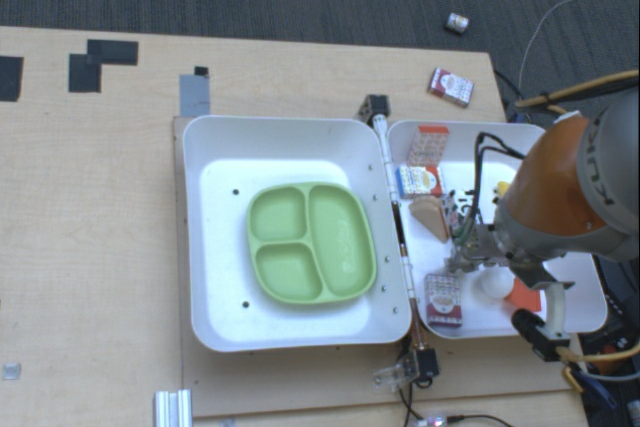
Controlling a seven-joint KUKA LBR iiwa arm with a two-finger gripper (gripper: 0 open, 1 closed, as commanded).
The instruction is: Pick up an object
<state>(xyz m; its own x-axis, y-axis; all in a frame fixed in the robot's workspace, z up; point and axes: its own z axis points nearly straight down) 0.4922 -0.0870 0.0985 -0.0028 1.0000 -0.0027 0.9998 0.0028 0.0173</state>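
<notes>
End effector (464,255) low in right bin (590,315), above red-and-white packet (443,300); grip state cannot be told, arm hides it. Candidates crowd that bin's left side, so reach is short. Green divided tray (311,243) fills left bin (200,245).

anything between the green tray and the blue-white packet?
Camera view: bare white bin floor, then the two bins' touching rims, between green tray and packet.

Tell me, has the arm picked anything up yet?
Not visibly. The arm's gripper is down in the right bin among small packets, close to a red-and-white packet lying flat. Grasping and lifting remain. The green divided tray sits untouched in the left bin.
</notes>
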